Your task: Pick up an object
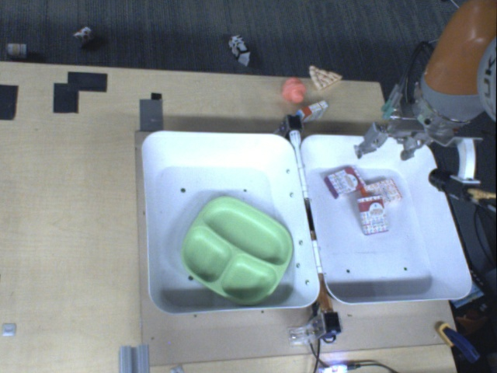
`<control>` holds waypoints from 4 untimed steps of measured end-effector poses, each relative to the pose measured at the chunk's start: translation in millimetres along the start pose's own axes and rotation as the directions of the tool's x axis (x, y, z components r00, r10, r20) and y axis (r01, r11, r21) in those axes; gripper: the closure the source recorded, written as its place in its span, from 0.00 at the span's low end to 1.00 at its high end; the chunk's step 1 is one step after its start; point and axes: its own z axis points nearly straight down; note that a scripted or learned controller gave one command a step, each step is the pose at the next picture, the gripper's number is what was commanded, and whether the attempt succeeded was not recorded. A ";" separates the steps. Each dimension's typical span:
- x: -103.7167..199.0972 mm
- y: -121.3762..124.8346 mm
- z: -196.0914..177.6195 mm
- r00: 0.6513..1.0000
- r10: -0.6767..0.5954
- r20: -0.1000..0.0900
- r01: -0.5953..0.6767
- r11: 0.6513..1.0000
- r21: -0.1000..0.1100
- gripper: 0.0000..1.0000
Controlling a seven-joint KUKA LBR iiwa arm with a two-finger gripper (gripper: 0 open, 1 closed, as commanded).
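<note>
A green divided plate (237, 249) lies tilted in the left bin (171, 169). Three small red-and-white packets lie in the right bin (435, 263): one (342, 182) at the upper left, one (382, 189) beside it, one (373, 216) just below. My gripper (388, 148) hangs over the far edge of the right bin, above and behind the packets. It is open, its two fingers (368, 145) spread wide with nothing between them.
Behind the bins, an orange ball (293, 90), a toy pizza slice (324, 76) and a small tube (312, 113) lie on the bench. Cables and clips (318, 330) sit at the front between the bins.
</note>
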 end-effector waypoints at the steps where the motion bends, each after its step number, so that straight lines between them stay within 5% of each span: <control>1: 25.1 39.6 146.4 1.000 -0.002 0.000 0.002 1.000 -0.004 0.00; 2: 25.5 40.7 135.3 1.000 -0.004 0.000 0.004 1.000 -0.007 1.00; 3: 25.5 40.6 135.4 1.000 -0.004 0.000 0.004 1.000 -0.007 0.00; 4: 26.5 42.1 123.9 1.000 -0.007 0.000 0.007 1.000 -0.012 1.00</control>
